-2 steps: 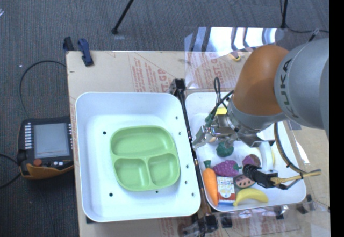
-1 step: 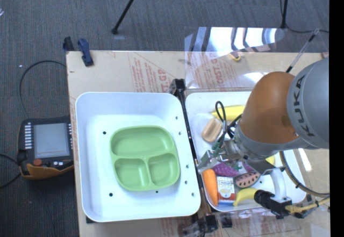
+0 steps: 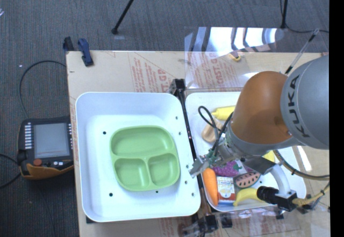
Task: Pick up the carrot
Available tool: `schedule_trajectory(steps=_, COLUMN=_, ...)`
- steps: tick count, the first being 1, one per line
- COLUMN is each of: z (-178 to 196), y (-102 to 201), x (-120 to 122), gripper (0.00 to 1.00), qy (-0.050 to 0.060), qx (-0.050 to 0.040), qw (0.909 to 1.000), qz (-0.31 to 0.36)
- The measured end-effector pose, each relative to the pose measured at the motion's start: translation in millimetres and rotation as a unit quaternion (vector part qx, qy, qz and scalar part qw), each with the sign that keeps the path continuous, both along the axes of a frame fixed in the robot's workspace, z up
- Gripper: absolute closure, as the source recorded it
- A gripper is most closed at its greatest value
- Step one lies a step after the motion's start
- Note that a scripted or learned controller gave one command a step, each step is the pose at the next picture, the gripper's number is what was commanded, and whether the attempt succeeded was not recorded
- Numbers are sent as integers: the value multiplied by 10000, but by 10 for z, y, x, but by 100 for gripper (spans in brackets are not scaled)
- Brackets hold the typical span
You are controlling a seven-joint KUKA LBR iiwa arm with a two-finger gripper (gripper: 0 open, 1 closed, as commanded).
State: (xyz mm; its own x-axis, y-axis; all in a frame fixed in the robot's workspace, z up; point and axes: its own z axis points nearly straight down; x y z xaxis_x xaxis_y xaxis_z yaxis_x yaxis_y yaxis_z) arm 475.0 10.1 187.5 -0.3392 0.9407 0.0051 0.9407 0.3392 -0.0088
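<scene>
Camera view | end effector (image 3: 207, 162) over right bin (image 3: 194, 123), grip state unclear | carrot (image 3: 210, 186) just below

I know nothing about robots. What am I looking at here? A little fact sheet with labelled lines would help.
arm: grey with an orange band, reaching in from the right over the right bin
left bin: holds a green divided plate
right bin: toy foods
carrot: orange, lying by the right bin's left wall
near the carrot: purple grapes, watermelon slice, banana
tool: hidden under the wrist, state unclear
beside the bench: handheld control pad on the floor
</scene>
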Motion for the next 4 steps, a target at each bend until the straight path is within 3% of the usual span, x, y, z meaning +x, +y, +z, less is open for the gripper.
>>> schedule_trajectory(steps=1, z=-25, y=-506, x=-2, gripper=0, qy=-14, qx=-19, qw=9887, qz=-1497)
schedule_trajectory(steps=2, z=-25, y=-105, x=3, gripper=0, qy=-2, qx=-3, qw=9987, qz=-507)
schedule_trajectory(steps=3, z=-26, y=-339, x=0, gripper=0, qy=-9, qx=-25, qw=9727, qz=-2320)
schedule_trajectory(steps=4, z=-26, y=-230, x=0, gripper=0, qy=5, qx=-18, qw=9836, qz=-1801)
